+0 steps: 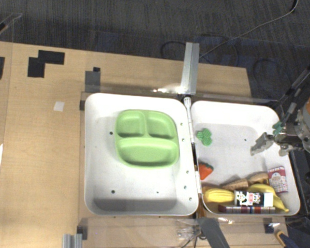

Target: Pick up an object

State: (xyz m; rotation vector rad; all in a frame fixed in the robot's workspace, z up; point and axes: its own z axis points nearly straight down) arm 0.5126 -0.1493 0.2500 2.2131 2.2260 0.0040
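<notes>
My gripper (pixel 271 148) hangs over the right side of the right bin (pixel 233 115), with the arm coming in from the right edge. Its two fingers stand apart, so it is open, and only bare bin floor shows between them. Just below it lies a small red and white carton (pixel 278 179). Along the bin's front wall lie a yellow banana (pixel 219 195), a second banana (pixel 268 192), a black and white carton (pixel 253 199) and a brown piece (pixel 245 180). A green broccoli toy (pixel 204 136) and an orange carrot toy (pixel 205 171) sit near the left wall.
The left bin (pixel 97 190) holds a green divided plate (pixel 146 137) in its far half. A metal post (pixel 190 68) rises behind the seam between the two bins. Wooden bench top stretches to the left.
</notes>
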